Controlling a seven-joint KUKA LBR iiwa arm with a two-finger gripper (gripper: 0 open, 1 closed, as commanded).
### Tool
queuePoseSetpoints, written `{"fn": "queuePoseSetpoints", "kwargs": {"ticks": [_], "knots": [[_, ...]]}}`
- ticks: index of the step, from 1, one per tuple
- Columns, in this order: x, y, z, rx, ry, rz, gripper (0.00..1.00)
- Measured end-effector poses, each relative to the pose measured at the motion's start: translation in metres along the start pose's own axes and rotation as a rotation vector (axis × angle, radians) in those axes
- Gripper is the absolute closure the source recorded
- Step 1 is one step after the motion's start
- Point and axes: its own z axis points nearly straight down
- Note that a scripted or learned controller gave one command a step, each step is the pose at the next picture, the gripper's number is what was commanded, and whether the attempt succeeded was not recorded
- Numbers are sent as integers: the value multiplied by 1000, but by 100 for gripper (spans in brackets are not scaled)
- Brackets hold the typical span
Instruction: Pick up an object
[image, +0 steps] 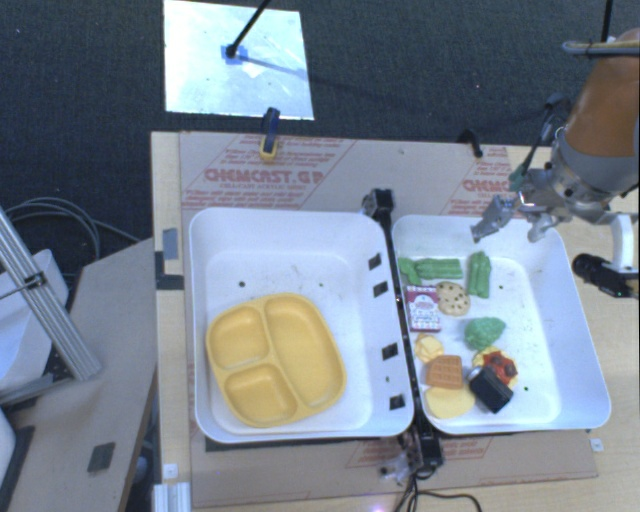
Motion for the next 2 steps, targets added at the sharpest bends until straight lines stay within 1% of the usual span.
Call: {"fn": "queuePoseSetpoints", "kwargs": {"ticks": [1,2], "knots": [[-49,-62,72,8,1,7,0],[-21,-115,170,6,3,2,0]]}}
